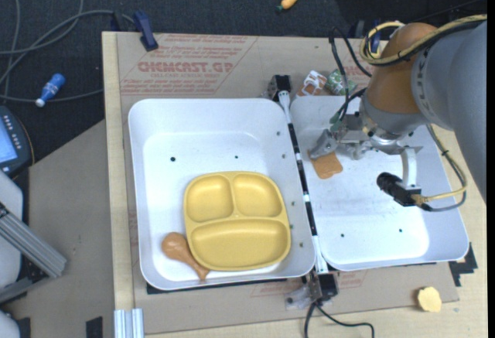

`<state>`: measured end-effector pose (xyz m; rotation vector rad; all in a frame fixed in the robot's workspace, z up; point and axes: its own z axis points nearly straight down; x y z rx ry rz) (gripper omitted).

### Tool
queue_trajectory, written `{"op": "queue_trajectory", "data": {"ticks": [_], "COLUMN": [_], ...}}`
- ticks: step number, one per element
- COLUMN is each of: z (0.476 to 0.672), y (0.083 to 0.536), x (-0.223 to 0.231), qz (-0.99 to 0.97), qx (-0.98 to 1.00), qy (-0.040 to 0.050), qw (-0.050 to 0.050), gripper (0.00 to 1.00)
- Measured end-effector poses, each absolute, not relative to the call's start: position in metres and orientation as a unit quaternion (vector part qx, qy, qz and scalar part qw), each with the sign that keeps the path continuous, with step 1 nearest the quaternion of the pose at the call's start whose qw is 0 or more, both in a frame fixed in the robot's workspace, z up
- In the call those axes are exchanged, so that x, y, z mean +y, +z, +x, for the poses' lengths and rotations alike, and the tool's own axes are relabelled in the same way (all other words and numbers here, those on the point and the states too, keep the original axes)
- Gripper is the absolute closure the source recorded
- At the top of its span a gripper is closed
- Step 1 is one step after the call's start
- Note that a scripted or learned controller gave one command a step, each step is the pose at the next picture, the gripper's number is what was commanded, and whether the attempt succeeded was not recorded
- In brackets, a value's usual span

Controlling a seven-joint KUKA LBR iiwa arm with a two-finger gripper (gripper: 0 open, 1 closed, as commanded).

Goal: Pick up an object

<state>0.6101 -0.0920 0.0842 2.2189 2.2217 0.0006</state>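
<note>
A small flat orange-brown piece (328, 166) lies in the right bin (402, 247), close to its left wall. My gripper (323, 146) hangs just above and behind that piece, low over the bin floor; whether it touches the piece is hidden. The grey arm with its orange band (396, 69) covers the back of the right bin. In the left bin (155, 135) a yellow divided plate (236, 219) sits toward the front. A tan drumstick-shaped toy (182, 251) lies against the plate's front-left corner.
A few small items (325, 83) lie behind the right bin's back edge. A black cable fitting (396, 188) hangs off the arm over the right bin. A yellow chunk (428, 298) rests on the bench at the front right. A blue clamp (144, 29) sits at the bench's back left.
</note>
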Motion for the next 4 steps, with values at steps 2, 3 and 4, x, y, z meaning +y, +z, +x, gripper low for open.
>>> {"op": "queue_trajectory", "data": {"ticks": [2, 3, 4], "z": [0.669, 0.620, 0.540], "y": [0.085, 0.085, 0.086], "x": [-0.095, -0.099, -0.096], "qz": [0.706, 0.708, 0.708], "qx": [0.708, 0.707, 0.706], "qy": [0.0017, -0.0012, -0.0006], "qw": [0.003, -0.002, -0.002], "gripper": [0.00, 0.00, 0.00]}}
